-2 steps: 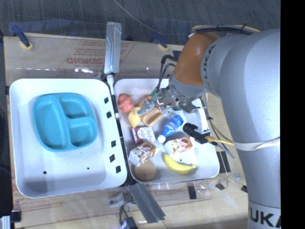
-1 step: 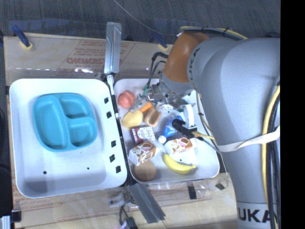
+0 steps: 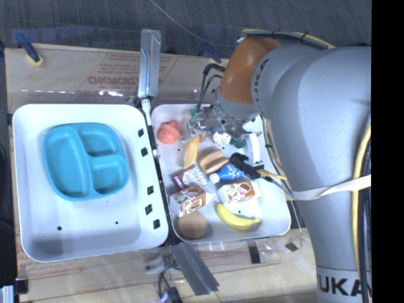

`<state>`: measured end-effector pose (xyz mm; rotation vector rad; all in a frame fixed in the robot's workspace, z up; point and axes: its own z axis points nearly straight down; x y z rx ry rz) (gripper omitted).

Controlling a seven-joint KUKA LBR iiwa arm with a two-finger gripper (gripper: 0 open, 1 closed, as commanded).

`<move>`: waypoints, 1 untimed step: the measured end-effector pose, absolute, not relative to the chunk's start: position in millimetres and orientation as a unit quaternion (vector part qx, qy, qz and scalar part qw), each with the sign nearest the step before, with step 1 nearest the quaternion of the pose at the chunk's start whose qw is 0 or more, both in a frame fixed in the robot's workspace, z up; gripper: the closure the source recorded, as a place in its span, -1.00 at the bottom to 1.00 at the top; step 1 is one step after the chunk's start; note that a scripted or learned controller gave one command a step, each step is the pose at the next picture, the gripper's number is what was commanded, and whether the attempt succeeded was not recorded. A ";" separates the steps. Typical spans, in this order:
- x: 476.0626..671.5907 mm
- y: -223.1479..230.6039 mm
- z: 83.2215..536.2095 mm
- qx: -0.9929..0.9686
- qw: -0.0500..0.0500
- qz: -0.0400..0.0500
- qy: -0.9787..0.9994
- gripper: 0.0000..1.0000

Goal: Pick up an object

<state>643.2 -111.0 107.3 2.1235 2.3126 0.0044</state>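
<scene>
Two white bins sit side by side. A blue tray (image 3: 86, 159) lies in the left bin (image 3: 38, 232). The right bin (image 3: 278, 223) holds toy food: a banana (image 3: 237, 218), a peach (image 3: 168, 132), a bun (image 3: 213, 161). The gripper (image 3: 211, 122) hangs over the bin's far end, near the peach; whether it is holding anything is too hard to see.

A dark grey carpeted floor (image 3: 76, 5) fills the twelve o'clock side, crossed by a thin cable (image 3: 165, 14). A wooden bench (image 3: 69, 68) lies below, a blue clamp (image 3: 28, 49) at ten o'clock on its edge.
</scene>
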 end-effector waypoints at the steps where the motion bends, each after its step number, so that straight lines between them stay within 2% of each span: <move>1: 647.9 -65.8 196.3 0.701 0.002 0.002 0.713 1.00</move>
